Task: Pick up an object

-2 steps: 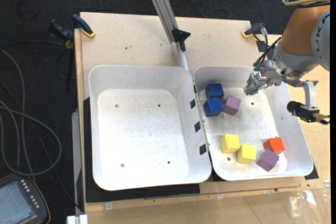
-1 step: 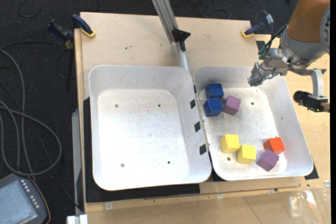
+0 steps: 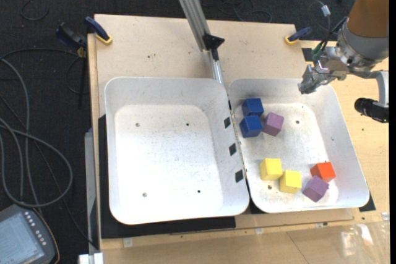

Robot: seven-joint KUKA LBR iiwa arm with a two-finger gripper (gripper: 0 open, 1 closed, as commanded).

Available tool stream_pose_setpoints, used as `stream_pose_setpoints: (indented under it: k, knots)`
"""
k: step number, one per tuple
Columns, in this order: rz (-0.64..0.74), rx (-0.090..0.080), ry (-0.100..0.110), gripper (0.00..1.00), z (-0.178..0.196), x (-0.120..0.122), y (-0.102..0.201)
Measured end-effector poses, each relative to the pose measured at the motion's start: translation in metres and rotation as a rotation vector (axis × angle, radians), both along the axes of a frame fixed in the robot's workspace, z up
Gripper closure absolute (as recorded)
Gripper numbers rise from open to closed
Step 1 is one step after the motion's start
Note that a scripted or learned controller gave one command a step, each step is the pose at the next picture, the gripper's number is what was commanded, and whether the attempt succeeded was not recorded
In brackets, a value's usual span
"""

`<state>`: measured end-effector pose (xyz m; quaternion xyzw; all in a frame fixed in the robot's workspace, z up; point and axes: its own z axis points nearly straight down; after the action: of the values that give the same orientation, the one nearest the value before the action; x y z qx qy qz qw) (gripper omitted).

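Currently gripper [image 3: 308, 86] over right bin [image 3: 346, 151] far rim, finger state unclear; cubes [image 3: 252, 107] lack long axis.

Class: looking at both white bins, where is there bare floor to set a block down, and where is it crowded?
Left bin: bare floor throughout. Right bin: a bare strip between the purple block and the orange block. Crowded: the blue blocks near the divider, and the yellow blocks at the near edge.
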<state>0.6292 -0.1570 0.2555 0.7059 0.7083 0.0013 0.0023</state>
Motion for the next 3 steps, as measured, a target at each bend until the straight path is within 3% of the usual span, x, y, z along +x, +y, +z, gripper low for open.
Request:
stream_pose_setpoints:
  k: [2, 3]
  knots:
    - [0.003, 0.002, 0.006, 1.00, -0.018, -0.031, 0.083]
    - [0.005, 0.004, 0.007, 1.00, -0.016, -0.060, 0.139]
